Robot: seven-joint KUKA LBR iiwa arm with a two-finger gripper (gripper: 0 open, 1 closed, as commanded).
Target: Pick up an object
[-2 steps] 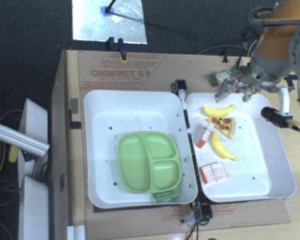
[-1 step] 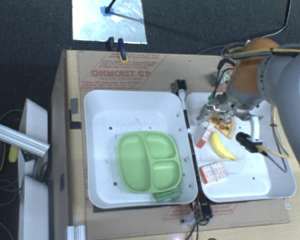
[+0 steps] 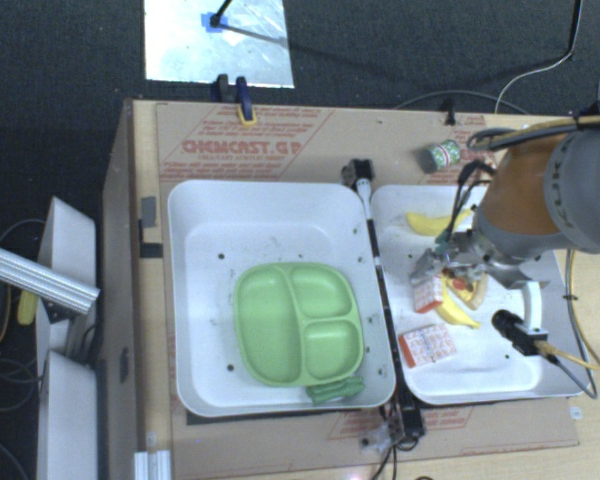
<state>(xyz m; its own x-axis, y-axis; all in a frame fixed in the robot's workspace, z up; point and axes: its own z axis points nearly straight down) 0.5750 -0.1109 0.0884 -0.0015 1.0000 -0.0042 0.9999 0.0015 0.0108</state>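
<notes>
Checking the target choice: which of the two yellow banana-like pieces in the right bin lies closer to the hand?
The yellow piece just below the hand, beside the small red-and-white packet. The other yellow piece lies farther up the right bin, near its top wall.

Several small items lie in the right bin (image 3: 540, 373), at the frame's middle right. A yellow banana (image 3: 458, 314) lies flat beside a small red-and-white packet (image 3: 426, 294), with another red-and-white packet (image 3: 428, 345) just below them. A second yellow piece (image 3: 427, 224) lies nearer the bin's upper edge.
</notes>
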